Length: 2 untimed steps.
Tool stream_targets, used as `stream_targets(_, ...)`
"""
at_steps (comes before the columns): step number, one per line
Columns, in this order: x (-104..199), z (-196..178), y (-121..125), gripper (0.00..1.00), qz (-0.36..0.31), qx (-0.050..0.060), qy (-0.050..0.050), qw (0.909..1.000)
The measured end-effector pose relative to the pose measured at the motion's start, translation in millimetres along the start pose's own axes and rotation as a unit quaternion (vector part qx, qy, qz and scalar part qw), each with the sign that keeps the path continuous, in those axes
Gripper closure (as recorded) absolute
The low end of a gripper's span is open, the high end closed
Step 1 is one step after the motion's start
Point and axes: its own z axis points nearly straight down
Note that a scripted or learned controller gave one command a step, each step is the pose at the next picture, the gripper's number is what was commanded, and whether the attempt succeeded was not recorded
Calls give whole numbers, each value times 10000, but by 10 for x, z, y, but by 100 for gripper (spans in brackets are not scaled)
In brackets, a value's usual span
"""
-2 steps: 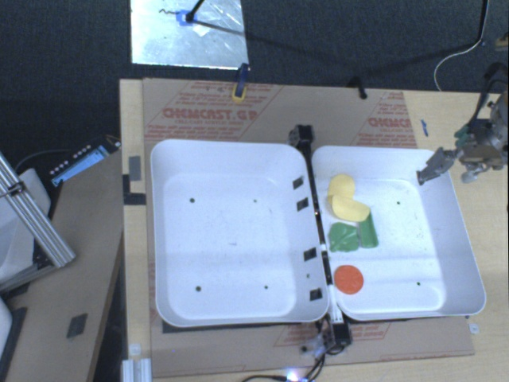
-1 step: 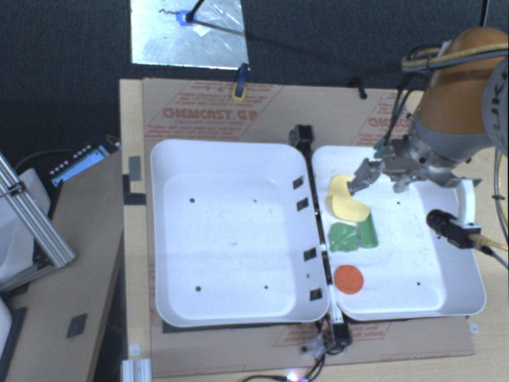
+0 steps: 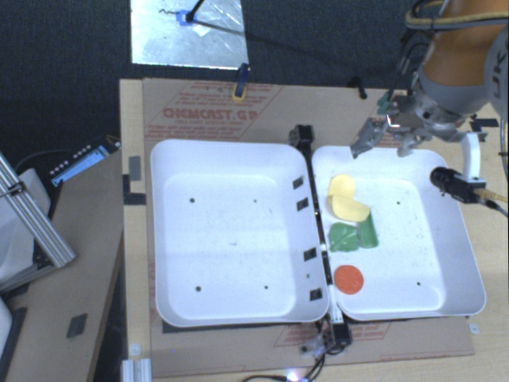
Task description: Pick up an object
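Hovering upper right, my gripper (image 3: 383,143) is spread and bare; yellow object (image 3: 347,198) in right bin (image 3: 453,237) awaits picking.

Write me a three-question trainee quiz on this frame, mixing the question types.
1. True or false: the yellow object lies in the right bin.
2. Which object lies nearest the view's bottom edge? A) green object B) red disc C) yellow object
3. Fill in: the claw hangs over the right bin's ____ rim.

Key: 1 true; 2 B; 3 far. The left bin takes no part in any answer.
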Motion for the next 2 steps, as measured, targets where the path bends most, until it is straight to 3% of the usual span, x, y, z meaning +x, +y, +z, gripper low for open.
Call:
stream_targets(1, -8, -88, -16, 100, -10, 12, 2, 10000)
stream_targets(2, 825, -1292, 176, 100, -28, -45, 11, 10000)
